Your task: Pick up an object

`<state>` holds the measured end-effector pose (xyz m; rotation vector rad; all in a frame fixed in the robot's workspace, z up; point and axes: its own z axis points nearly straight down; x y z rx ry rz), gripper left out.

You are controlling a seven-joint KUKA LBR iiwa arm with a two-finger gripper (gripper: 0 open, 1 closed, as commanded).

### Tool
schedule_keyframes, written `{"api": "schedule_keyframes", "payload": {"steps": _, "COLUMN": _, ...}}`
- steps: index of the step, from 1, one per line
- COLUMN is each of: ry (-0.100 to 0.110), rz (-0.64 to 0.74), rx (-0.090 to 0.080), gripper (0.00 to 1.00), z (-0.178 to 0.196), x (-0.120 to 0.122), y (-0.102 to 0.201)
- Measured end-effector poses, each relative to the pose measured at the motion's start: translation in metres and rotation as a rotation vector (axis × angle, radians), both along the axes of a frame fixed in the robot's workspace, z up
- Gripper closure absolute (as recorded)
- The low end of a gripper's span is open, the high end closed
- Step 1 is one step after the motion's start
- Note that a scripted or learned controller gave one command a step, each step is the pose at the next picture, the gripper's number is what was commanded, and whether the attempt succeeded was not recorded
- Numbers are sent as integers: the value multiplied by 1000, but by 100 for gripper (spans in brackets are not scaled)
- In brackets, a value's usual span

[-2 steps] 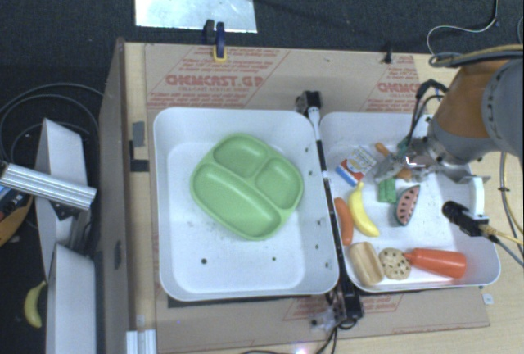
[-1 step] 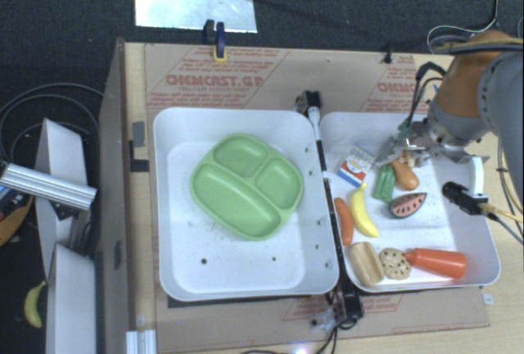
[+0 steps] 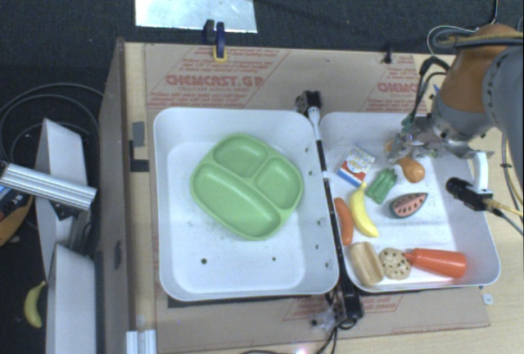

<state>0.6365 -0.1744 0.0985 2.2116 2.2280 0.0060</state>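
Observation:
The right bin (image 3: 483,250) holds several toy foods: a small white, red and blue carton (image 3: 354,165), a green piece (image 3: 381,184), a banana (image 3: 363,213), an orange ball (image 3: 413,170), a watermelon slice (image 3: 409,204), a carrot (image 3: 438,262), a cookie (image 3: 396,264), a bun (image 3: 365,262) and a red sausage (image 3: 344,221). My gripper (image 3: 405,144) hangs at the bin's far right part, just above and behind the orange ball. No object shows in its grasp.
The left bin (image 3: 176,262) bears a green divided plate (image 3: 246,184). A black divider (image 3: 323,180) runs between the bins. The arm's grey wrist and orange band (image 3: 475,82) overhang the right bin's far corner, with a black part (image 3: 465,194) above its right wall.

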Motion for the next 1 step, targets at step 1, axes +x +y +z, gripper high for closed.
{"api": "schedule_keyframes", "payload": {"steps": 1, "ry": -2, "rz": 1, "rx": -1, "gripper": 100, "z": 79, "x": 20, "y": 71}}
